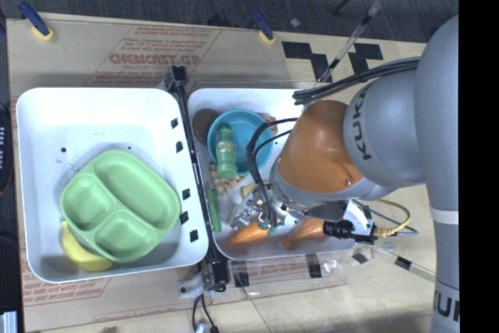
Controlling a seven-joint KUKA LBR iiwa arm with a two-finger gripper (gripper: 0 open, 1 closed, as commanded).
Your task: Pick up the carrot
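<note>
The gripper (261, 216) stood low in the right bin (204, 101), at lower centre of the frame, its metal end buried among clutter beneath the orange band (316, 148) of the KUKA arm (405, 121). Whether it was spread or closed could not be told — the wrist and the surrounding items hid that detail.

Risks, as judged from this arrangement: the tool sat in a tight cluster, so a closing motion could catch a neighbouring item instead of the target, or pinch only the tapered tip, from which a smooth cone would likely slip. The carrot also lay hard against the bin's lower wall, leaving little room for one side of the tool to pass beneath or behind it. A black cable (261, 138) looping over the bin might snag during a lift.

The carrot (248, 234) lay just below and slightly left of the gripper, touching or nearly touching it, its length running roughly left to right along the lower wall. A second orange piece (306, 231) sat to its right, partly under the arm.

Further out, a blue bowl (243, 129) holding a green bottle (226, 154) occupied the upper part of the same bin. The left bin (35, 113) held a green divided plate (121, 203) over a yellow object (78, 252).
</note>
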